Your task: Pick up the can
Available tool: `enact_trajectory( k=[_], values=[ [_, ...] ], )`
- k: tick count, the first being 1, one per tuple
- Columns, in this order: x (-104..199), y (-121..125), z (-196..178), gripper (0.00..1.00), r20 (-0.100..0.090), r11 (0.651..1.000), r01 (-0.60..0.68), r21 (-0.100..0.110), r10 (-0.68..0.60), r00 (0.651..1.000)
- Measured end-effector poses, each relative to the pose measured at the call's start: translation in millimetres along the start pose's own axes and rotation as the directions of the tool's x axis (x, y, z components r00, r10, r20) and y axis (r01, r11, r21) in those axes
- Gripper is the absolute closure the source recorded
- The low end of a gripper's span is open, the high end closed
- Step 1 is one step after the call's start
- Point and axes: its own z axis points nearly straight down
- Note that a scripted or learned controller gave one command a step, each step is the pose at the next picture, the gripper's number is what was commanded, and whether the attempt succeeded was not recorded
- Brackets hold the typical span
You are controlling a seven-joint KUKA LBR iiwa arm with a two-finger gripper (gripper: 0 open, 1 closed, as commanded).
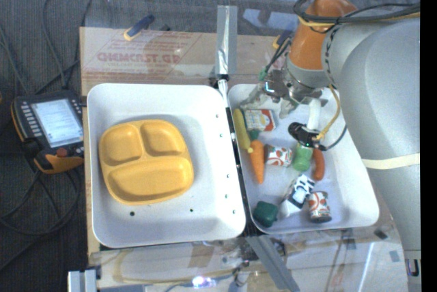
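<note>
A small red and white can (pixel 318 206) stands near the front right corner of the right bin (pixel 355 215). A second red and white can-like item (pixel 278 156) lies on its side in the middle of that bin, next to a carrot (pixel 257 162). My gripper (pixel 276 95) hangs over the bin's far end, just above a red and white carton (pixel 259 120). It is well apart from both cans, with the grey arm and its orange band (pixel 308 45) rising behind it.
The right bin also holds a yellow stick (pixel 240 130) along its left wall, a green piece (pixel 301 158), a red sausage shape (pixel 318 163), a black and white object (pixel 298 191) and a dark green lump (pixel 266 213). A yellow divided plate (pixel 145 161) lies in the left bin (pixel 102 99).
</note>
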Motion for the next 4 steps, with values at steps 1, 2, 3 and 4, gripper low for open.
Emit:
enact_trajectory(
  k=[1,2,3,4],
  values=[
    [-45.2,-35.2,-1.4,0.0,0.001,0.999,-0.038,-0.009,0.038,0.999],
    [-48.9,-88.3,-2.2,0.0,0.001,0.992,-0.125,-0.016,0.125,0.992],
    [-5.1,-53.8,-86.8,0.0,0.01,0.974,-0.226,0.017,0.226,0.974],
    [18.8,-97.2,-86.8,0.0,0.012,0.961,-0.277,0.019,0.277,0.961]
  ],
)
